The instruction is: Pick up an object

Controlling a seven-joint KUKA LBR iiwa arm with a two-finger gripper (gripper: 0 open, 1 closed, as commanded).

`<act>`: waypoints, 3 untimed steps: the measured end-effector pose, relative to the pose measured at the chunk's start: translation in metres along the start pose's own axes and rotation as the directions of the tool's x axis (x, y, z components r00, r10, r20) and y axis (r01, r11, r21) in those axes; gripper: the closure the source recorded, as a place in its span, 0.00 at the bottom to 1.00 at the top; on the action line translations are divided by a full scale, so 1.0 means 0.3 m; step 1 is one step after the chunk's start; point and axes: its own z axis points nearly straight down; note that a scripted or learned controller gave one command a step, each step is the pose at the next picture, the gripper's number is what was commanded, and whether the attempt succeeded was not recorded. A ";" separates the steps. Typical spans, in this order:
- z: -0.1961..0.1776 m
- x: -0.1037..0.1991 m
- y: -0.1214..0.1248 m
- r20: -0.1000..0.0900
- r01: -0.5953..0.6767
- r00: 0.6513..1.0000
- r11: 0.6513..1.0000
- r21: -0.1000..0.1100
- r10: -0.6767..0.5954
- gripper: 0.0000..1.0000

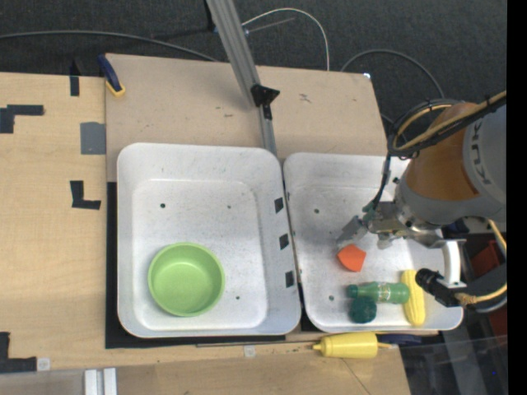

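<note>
arm (461, 171) cut off at right edge, claw (368, 229) fingers indistinct

The arm (461, 167) was a rounded grey housing with a broad orange band. Black and yellow cables looped over it. The gripper (360, 230) comprised dark grey metal parts.

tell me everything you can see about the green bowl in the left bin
The round light green bowl looks like smooth plastic, with a thick rim and a flat, slightly darker bottom. It sits upright, mouth up, with nothing in it, in the near left part of the left shallow white bin, resting on the bin floor. Nothing else touches it.
</note>
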 end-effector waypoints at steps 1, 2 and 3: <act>0.180 0.003 -0.006 0.000 0.000 1.000 1.000 0.000 0.000 0.00; 0.138 0.004 -0.002 0.000 0.001 1.000 1.000 -0.004 -0.001 1.00; -0.050 -0.024 0.013 0.002 0.000 1.000 1.000 -0.012 0.000 1.00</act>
